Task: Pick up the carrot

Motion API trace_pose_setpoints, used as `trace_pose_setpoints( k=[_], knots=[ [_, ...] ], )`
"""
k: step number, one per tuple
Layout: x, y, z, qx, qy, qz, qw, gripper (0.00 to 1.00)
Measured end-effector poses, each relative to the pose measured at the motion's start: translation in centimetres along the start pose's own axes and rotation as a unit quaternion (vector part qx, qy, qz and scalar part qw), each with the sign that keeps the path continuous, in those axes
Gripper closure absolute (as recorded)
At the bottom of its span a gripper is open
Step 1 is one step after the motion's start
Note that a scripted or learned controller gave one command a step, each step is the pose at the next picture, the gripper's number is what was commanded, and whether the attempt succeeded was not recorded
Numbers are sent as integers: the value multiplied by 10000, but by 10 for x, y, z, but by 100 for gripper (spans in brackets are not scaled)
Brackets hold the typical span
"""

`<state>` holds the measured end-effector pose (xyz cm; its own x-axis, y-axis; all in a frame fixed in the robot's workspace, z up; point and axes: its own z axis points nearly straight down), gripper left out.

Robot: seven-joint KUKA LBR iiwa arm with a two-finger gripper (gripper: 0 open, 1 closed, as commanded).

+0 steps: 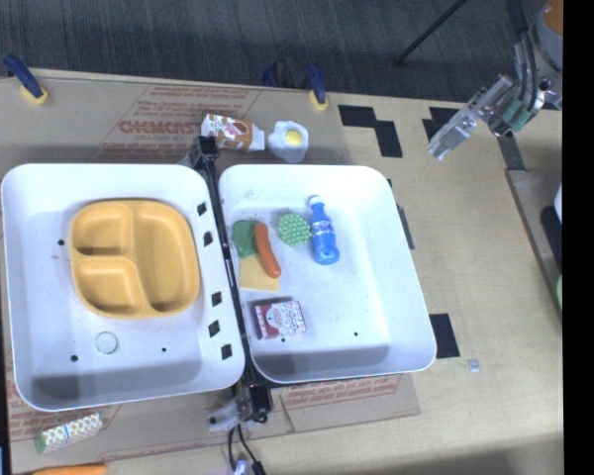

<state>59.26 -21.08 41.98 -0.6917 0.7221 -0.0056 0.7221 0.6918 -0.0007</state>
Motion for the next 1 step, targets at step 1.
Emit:
trace_pose_setpoints(
  k=[1],
  knots=[
    [-12, 15, 140, 2, 35, -1072, 9942, 100]
  ],
)
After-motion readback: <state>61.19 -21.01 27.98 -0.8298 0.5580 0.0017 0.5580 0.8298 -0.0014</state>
